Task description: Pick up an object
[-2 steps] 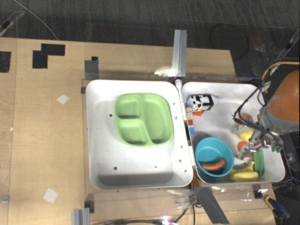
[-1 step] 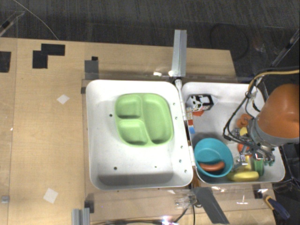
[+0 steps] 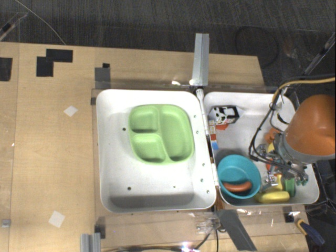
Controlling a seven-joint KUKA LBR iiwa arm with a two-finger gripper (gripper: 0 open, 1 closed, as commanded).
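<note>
Pale wood surface (image 3: 47, 156), black cut-out marks (image 3: 52, 60) near far left corner. Dark carpet floor (image 3: 131, 9) beyond far edge.

bins: 2 (image 3: 113, 140) (image 3: 247, 101) | green tray: 1 (image 3: 160, 133) | blue bowl: 1 (image 3: 236, 171)

Yellow object (image 3: 274, 196) – lying beside teal bowl (image 3: 239, 176)

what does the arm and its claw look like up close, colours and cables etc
The arm shows a rounded orange band over a grey wrist section. Black cables loop out from its left side, and a yellowish cable arcs over the top toward the right. Below the wrist, the claw is a cluster of metallic grey parts with small red, yellow and green bits of wiring or connectors around it.
</note>
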